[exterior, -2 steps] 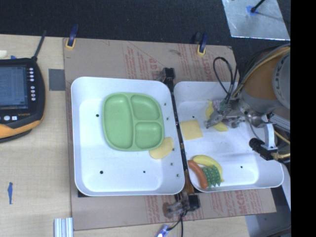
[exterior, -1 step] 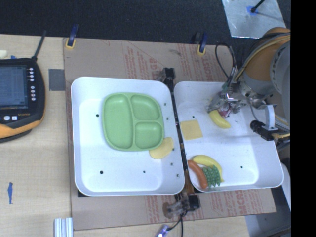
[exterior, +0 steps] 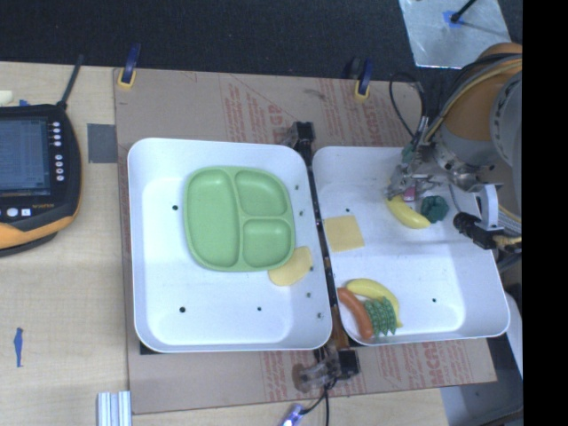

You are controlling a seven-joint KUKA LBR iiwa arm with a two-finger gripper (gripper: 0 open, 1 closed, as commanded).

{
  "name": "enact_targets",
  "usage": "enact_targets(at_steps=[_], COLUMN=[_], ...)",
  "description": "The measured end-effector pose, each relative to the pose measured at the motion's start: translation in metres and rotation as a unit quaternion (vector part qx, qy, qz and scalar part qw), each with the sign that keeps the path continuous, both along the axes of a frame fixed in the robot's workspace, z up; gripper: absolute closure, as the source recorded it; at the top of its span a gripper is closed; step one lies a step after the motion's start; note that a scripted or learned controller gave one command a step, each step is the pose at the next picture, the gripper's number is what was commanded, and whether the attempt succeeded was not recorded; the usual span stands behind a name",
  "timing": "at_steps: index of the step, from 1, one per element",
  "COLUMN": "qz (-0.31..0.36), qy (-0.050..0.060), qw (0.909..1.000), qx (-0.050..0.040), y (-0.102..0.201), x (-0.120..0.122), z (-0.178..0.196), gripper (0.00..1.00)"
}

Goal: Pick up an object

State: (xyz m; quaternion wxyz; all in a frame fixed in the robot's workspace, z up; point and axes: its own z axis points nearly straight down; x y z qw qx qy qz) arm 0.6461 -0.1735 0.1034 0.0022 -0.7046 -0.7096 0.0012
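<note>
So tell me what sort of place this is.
Probably a robotics lab test bench: two white bins holding toy food like a yellow banana, a teach pendant at the left, and the arm's end effector over the right bin.

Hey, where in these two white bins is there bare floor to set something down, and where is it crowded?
Left bin: bare along its near edge below the green divided plate, and its left strip. Right bin: bare in the middle, between the yellow square and the right wall. Crowded: the gripper over the banana and dark green piece; the near-left corner with the toy food pile.
</note>
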Motion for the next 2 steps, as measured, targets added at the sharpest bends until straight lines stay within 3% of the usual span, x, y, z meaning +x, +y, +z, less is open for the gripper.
enact_targets(at_steps=[1, 2], qz=[-0.002, -0.002], qy=[-0.002, -0.001], qw=[1.0, 1.0], qx=[0.0002, 0.0001], y=[0.063, 0.12], x=[-0.018, -0.013], z=[0.07, 0.088], gripper=[1.0, 1.0])
